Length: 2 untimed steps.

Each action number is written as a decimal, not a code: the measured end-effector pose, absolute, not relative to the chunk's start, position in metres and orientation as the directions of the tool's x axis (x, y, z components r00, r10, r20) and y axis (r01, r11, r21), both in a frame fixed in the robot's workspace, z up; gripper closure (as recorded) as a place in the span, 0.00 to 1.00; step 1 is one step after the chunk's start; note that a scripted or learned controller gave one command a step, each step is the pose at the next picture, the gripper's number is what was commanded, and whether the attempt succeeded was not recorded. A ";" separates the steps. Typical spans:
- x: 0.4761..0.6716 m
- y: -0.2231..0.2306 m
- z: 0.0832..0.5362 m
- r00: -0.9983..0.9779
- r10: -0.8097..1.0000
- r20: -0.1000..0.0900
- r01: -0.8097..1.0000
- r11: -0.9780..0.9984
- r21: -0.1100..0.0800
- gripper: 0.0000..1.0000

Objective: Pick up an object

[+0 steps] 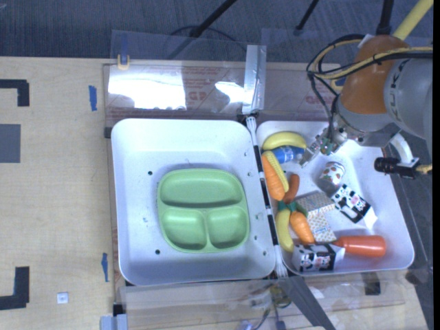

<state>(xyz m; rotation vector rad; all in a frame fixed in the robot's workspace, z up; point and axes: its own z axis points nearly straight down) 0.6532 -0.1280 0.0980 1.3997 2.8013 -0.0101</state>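
Highest over the bench, and so closest to the lens, sits the orange band of the grey arm [368, 81], with black and yellow cables looped around it; below it the two-finger gripper [326, 144] hangs low over the back of the right shallow white bin [402, 234], and whether it is open or closed cannot be told from this angle, though nothing shows in its grasp. Just to its left lies a curved yellow banana-shaped toy [283, 140] against the bin's back wall, with a small blue-and-white piece [289, 156] tucked under it. The banana looks the likeliest pick: probably light, stiff and smooth, so somewhat slippery, best pinched across its thick middle and not at a tapering end. Near the gripper's front stands a small rounded white-and-grey patterned object [331, 173], whose curved sides may roll out of a pinch. Farther out are a long orange carrot-shaped toy [273, 177] along the divider, a black-and-white printed box [350, 203], a flat checkered pad [321, 221] and an orange-red cylinder [362, 245], all crowded and partly touching, leaving little room to close in. Beside them, the left shallow white bin [127, 184] holds a green three-compartment plastic plate [203, 208], and both bins rest on a pale wooden bench [55, 205]
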 end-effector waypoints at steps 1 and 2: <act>0.643 -0.125 0.104 -0.819 0.573 -0.003 0.573 0.819 0.001 1.00; 0.620 -0.099 0.088 -0.875 0.484 -0.008 0.484 0.875 0.003 1.00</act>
